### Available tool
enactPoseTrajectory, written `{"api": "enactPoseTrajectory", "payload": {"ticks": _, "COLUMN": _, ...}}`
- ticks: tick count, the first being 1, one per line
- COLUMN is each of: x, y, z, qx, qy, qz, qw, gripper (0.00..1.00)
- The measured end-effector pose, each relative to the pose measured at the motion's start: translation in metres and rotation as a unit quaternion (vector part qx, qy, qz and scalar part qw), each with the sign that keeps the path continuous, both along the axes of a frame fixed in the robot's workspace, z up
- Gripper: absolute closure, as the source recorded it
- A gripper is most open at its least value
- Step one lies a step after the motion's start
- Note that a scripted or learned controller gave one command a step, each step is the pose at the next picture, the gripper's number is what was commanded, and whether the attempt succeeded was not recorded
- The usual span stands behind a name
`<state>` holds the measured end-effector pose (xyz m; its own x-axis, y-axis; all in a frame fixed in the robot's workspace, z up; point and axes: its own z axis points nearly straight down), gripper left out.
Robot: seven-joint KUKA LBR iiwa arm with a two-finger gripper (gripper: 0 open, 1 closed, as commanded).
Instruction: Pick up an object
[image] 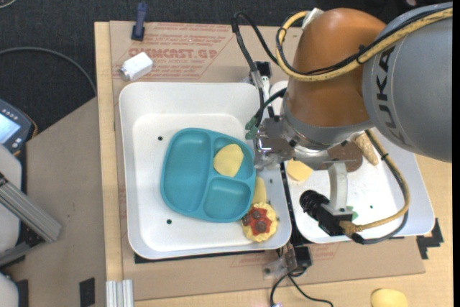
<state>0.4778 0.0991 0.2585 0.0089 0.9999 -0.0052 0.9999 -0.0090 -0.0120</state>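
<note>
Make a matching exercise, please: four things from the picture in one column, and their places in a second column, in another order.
Things:
1. blue tray
2. yellow piece
3. red and yellow toy
4. white block

Places:
A. on the cardboard, beyond the left bin
B. in a compartment of the blue tray
C. at the near right corner of the left bin
D. in the middle of the left bin

Pairs: 1-D, 2-B, 3-C, 4-A
</note>
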Motion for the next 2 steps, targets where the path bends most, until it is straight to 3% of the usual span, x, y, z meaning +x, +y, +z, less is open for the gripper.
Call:
{"api": "enactPoseTrajectory", "payload": {"ticks": 1, "x": 0.083, "y": -0.065, "z": 0.079, "qx": 0.0012, "qy": -0.013, "qz": 0.001, "qw": 0.9999, "gripper": 1.00}}
{"api": "enactPoseTrajectory", "payload": {"ticks": 2, "x": 0.074, "y": 0.000, "z": 0.082, "qx": 0.0036, "qy": -0.008, "qz": 0.008, "qw": 0.9999, "gripper": 1.00}}
